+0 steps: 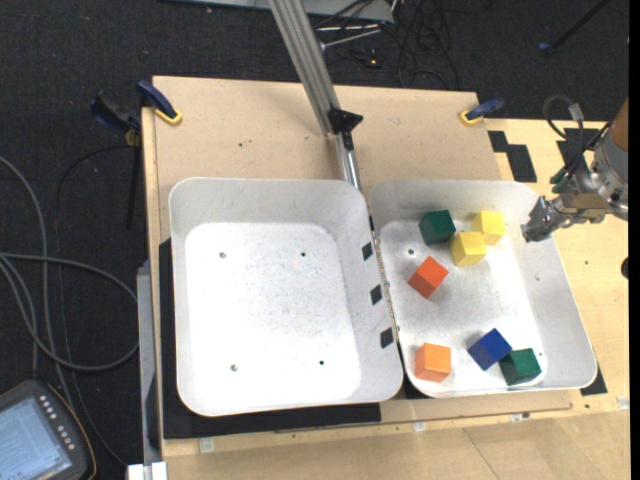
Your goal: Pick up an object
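Green cube (521,365) front-right (touching blue cube (489,348)), tool (537,226) above rim

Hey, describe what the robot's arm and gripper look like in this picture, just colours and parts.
At the view's right edge, the arm is grey metal with a sliver of orange band above the wrist. Its end narrows into a small, dark grey gripper over the right bin's rim. A thin dark cable loops beside the wrist. No markings are legible.

You're in a robotics lab: a clamped plywood bench (300,128), cables (40,268) at nine o'clock, a teach pendant (35,438) at seven.
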Controlling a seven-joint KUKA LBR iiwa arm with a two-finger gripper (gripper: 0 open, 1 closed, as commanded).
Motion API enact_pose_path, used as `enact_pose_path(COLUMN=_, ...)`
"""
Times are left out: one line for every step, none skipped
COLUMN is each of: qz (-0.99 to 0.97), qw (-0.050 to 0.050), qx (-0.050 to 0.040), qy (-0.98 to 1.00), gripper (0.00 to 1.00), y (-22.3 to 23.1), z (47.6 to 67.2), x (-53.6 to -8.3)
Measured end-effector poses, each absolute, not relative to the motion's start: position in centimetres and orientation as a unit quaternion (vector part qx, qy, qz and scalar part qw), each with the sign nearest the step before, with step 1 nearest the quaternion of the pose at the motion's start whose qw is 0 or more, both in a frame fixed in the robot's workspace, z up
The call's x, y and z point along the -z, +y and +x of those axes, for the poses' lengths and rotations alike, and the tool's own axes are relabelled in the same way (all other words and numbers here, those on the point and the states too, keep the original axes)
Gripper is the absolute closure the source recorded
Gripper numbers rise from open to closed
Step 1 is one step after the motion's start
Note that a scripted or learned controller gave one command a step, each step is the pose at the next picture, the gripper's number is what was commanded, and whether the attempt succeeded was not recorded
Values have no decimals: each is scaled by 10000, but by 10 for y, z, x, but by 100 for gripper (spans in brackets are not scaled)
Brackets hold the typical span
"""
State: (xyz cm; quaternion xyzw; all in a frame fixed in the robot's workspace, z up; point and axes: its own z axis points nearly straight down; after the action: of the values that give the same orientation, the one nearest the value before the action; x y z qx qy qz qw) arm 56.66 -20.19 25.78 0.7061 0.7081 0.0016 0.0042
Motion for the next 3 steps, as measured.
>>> enact_pose_path(qz=7043, qw=-3, qx=-5, qy=7099, gripper=100, y=-152, z=585, x=-244)
enact_pose_path(qz=7040, qw=-1, qx=-10, qy=7102, gripper=100, y=-95, z=593, x=-248)
enact_pose_path(qz=7041, qw=7, qx=-13, qy=7101, gripper=100, y=-46, z=618, x=-248)
